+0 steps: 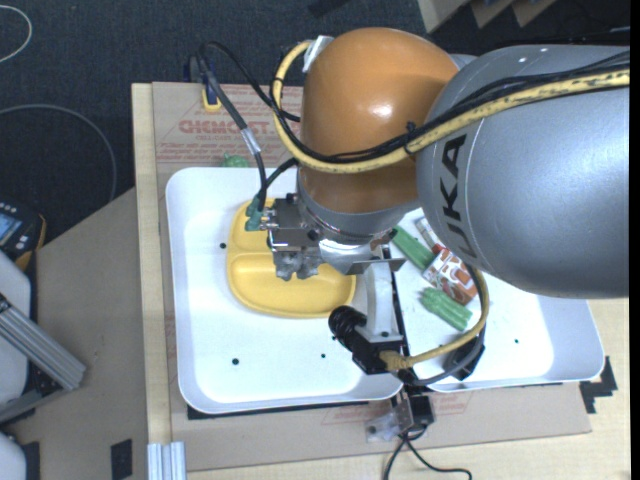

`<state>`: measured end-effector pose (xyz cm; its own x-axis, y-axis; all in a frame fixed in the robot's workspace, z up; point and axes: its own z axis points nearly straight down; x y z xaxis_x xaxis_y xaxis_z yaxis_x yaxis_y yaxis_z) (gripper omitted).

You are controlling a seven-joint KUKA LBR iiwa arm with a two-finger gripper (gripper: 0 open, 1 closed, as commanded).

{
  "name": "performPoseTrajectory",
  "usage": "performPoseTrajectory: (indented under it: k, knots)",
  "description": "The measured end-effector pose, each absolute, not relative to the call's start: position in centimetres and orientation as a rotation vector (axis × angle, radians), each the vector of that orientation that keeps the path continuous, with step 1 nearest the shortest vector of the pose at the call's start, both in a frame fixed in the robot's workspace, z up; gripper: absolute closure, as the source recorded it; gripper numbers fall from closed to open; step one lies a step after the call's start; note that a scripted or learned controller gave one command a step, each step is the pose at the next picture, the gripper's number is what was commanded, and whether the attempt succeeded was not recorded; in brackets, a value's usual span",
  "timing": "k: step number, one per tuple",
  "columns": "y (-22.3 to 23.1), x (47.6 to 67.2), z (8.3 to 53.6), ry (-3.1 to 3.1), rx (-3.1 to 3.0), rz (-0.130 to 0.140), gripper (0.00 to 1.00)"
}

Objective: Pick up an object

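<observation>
**Low over the yellow object, with the grasp unseen**

Directly beneath the pincer (290, 258) lies a rounded yellow object (285, 286), resting on the floor of the left white bin (200, 308). We see the tool head sitting at the object's upper edge, apparently touching it or just above it, but the wrist and the orange band (375, 98) overhang the spot, so we cannot tell whether the pincer is spread or pressed together, nor whether anything is caught in it.

To the pincer's right, past the wall between the bins, lie green pieces (445, 308) and a small red-and-white packet (452, 278), partly under the grey arm (540, 178). A looped yellow cable (440, 348) hangs off the wrist, below and to the right of the pincer, near those items.

We judge the yellow object to be the target. Its surface looks smooth and domed, so a grip taken this near the edge could slide off as the arm lifts, or simply push the object across the bin floor. Pressing down too far could pin it instead of gripping it. The hanging cable might also snag or drag the green pieces when the wrist moves.
</observation>
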<state>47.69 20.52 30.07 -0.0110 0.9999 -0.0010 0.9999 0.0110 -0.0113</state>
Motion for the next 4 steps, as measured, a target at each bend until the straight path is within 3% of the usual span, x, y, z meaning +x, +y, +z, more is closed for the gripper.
performPoseTrajectory:
  k: [1, 2, 3, 4]
  knots:
    - [22.6, 47.9, 30.8, -2.226, -2.218, -0.003, 1.0]
    - [19.2, 48.0, 50.7, -2.228, -2.226, -0.031, 1.0]
    - [18.3, 47.9, 53.7, -2.223, -2.224, -0.007, 1.0]
    - [9.7, 48.2, 37.2, -2.204, -2.227, 0.025, 1.0]
